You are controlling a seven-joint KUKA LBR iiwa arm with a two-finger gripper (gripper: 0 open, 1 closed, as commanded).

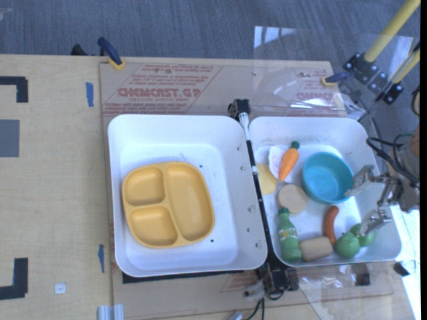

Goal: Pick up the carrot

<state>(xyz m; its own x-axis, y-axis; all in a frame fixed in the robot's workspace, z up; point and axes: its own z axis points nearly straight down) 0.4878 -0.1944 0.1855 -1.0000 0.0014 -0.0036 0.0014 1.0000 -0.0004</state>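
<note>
Metal gripper (373, 199) at right-bin edge, nr green pear (347, 245)

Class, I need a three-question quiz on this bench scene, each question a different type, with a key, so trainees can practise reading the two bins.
1. True or false: the carrot lies in the left bin.
2. Multiple choice: what sits directly right of the carrot? A) yellow divided plate B) blue bowl C) green bottle
3. Fill in: the yellow divided plate has ___ compartments.

Key:
1. False; it lies in the right bin, orange body with green top pointing away from the camera.
2. B, the blue bowl; the green bottle lies nearer the front edge.
3. Three.

The gripper hovers at the right bin's right side, apart from the carrot.
</note>
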